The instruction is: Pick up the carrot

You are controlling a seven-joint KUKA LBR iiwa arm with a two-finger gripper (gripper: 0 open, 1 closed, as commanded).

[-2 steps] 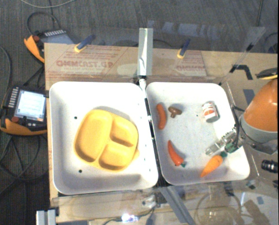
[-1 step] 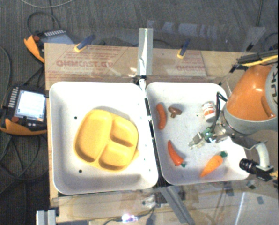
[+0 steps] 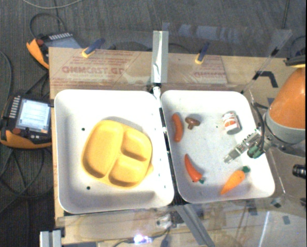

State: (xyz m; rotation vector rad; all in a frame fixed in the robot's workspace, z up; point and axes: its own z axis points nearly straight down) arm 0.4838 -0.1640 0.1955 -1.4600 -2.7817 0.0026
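You see little of the arm point(image 3: 290, 107): it is cut off at the right side of the view, so only its orange band and a grey wrist section show, looming over the right rim of the right bin point(image 3: 215, 99). The gripper point(image 3: 241, 151) reaches leftward and slightly downward from that wrist into the bin, and it is small and blurred; you can make out a pale metallic finger assembly with a green patch near its base, but you cannot tell how far apart the fingers stand, or whether anything lies between them.

The carrot point(image 3: 233, 181) lies on the bin floor near the front right corner, tilted, its green top pointing up toward the gripper and its tip toward the front rim. The gripper sits just above and beside the carrot's green end; whether they touch is not clear.

Elsewhere in the right bin, a red pepper point(image 3: 192, 169) lies left of the carrot, a sausage-like piece point(image 3: 177, 127) lies near the left wall, a small brown mushroom point(image 3: 193, 122) sits beside it, and a red and white can point(image 3: 230, 122) rests toward the back right.

Left of the right bin, the left bin point(image 3: 71, 189) holds a yellow divided tray point(image 3: 118, 153).
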